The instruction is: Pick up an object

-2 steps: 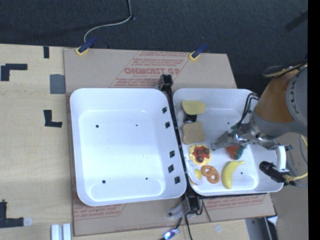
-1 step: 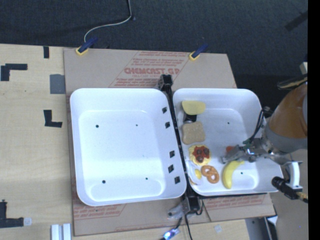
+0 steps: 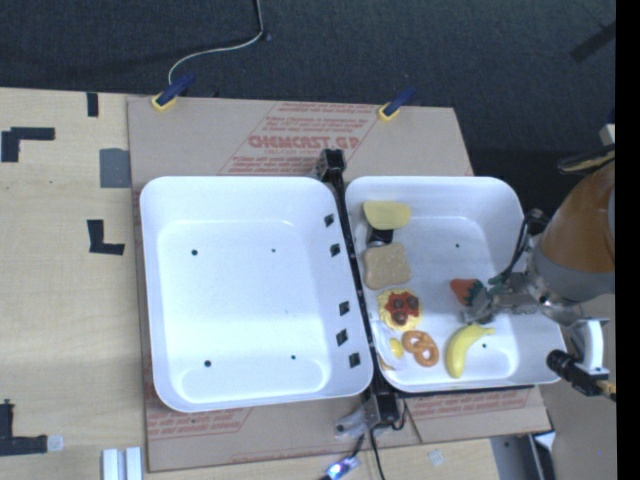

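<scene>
The right bin [image 3: 500, 200] holds several toy foods. A yellow piece [image 3: 386, 214] lies at its far left, with a tan bread slice [image 3: 386, 265] just below it. Further toward the front are a red-topped round piece [image 3: 400, 308], a pretzel [image 3: 421, 349] and a banana [image 3: 463, 349]. A small red-orange piece [image 3: 462, 289] lies right of centre. My gripper [image 3: 479, 304] reaches in from the right, low over the bin floor, just right of the red-orange piece and above the banana's upper end. Whether it touches either one is unclear.
The left bin [image 3: 160, 268] sits beside the right one, joined by a black clipped seam [image 3: 345, 268]. Both rest on a cardboard sheet [image 3: 300, 138] on the wooden bench. The grey and orange arm [image 3: 580, 248] overhangs the right bin's right rim.
</scene>
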Motion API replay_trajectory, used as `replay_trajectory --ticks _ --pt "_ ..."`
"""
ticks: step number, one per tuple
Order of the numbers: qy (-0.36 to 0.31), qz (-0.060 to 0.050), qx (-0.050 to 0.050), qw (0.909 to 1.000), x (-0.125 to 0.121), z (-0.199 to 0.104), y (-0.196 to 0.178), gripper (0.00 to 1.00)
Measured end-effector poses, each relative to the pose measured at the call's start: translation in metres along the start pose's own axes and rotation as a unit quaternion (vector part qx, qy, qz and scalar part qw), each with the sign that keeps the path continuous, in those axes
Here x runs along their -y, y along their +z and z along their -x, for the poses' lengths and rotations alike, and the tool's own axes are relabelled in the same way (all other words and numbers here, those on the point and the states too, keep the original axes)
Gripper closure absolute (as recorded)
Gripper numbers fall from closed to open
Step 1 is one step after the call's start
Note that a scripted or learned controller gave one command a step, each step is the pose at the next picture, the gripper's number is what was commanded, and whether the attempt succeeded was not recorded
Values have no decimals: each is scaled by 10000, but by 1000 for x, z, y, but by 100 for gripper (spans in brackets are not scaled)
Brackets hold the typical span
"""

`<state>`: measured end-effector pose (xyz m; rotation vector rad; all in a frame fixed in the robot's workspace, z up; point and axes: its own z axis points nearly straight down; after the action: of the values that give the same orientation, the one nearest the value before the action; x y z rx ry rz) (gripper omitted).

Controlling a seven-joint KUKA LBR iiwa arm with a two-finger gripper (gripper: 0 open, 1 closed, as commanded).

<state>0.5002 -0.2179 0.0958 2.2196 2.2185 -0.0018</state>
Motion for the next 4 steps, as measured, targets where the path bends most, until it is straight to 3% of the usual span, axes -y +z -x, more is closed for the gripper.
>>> replay_trajectory --ticks 1,2,3,4 --pt "1 1 -1 10000 0 0 0 0" --pt "-1 -6 -6 10000 0 -1 -9 100" --pt "1 -8 -8 10000 0 -1 -9 0" --pt "-7 0 -12 10000 16 6 11 0"
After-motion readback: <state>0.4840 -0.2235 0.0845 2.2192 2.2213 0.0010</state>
